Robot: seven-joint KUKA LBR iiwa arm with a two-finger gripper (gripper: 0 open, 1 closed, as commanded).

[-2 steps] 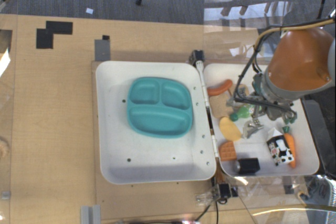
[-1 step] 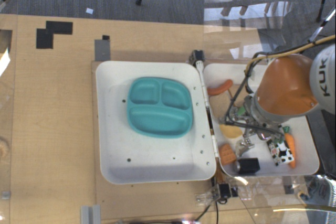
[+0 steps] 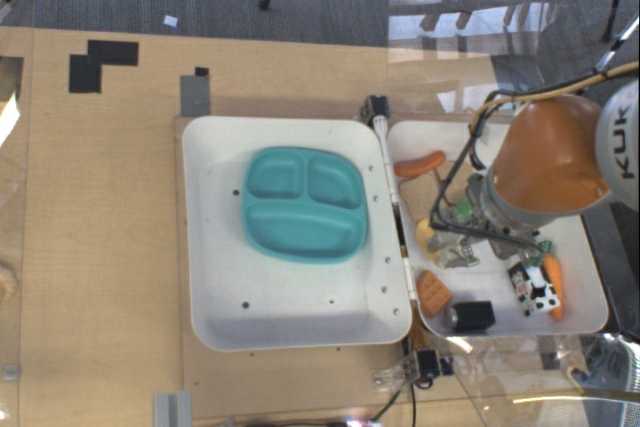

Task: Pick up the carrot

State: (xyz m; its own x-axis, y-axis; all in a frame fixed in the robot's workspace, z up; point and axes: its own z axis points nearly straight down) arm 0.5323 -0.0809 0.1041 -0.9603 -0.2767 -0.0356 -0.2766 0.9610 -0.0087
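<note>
The arm reaches into the right-hand bin (image 3: 590,310), its orange band bulking over the wrist, and the gripper (image 3: 462,250) hangs low over the bin floor near the middle. Whether it is released or clenched cannot be told from this slant, since the metal parts below the wrist blur together, and nothing can be seen gripped there.

The carrot (image 3: 553,286) lies to the right of the gripper and a little nearer the camera, well apart from it, against the bin's right side, just beside a black-and-white checkered block (image 3: 530,286). Beyond the gripper (toward the far wall) lies a reddish sausage (image 3: 419,164). Nearer than the gripper and to its left sits a waffle-like brown biscuit (image 3: 433,291), and a dark cylinder (image 3: 470,316) rests near the front rim. Far to the gripper's left, in the other bin (image 3: 215,315), sits a teal divided plate (image 3: 303,204)
</note>
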